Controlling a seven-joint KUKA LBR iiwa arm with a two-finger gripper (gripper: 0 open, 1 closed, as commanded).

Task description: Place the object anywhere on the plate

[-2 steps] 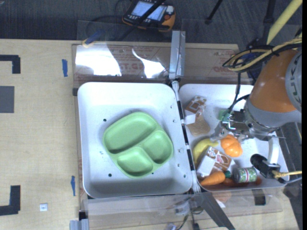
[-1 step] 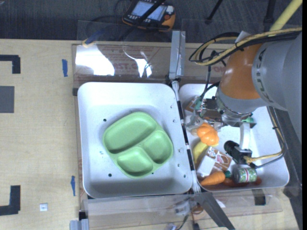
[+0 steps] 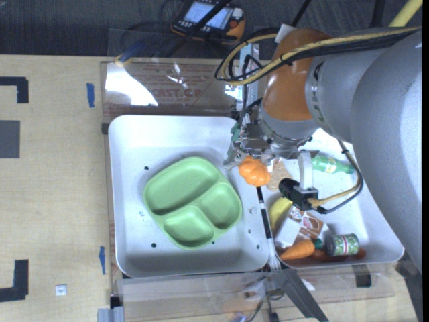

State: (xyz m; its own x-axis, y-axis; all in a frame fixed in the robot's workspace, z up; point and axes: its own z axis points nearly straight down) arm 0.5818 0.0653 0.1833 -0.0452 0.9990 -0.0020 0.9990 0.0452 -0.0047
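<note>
A small orange fruit (image 3: 253, 172) sits directly under the hand (image 3: 253, 154), apparently gripped between its fingers, above the divider between the bins. To the hand's left and lower, apart from it, the green divided plate (image 3: 193, 201) lies in the left bin (image 3: 127, 180).

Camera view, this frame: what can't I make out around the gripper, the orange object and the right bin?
- Gripper: the wrist covers it, so whether it grips the orange object is unclear.
- Orange object: upper part tucked under the gripper; identity unclear.
- Right bin: the arm covers its upper right part.
- Yellow item and carton: overlapped by a cable; labels too small to read.
- Green plate: fully visible.
</note>
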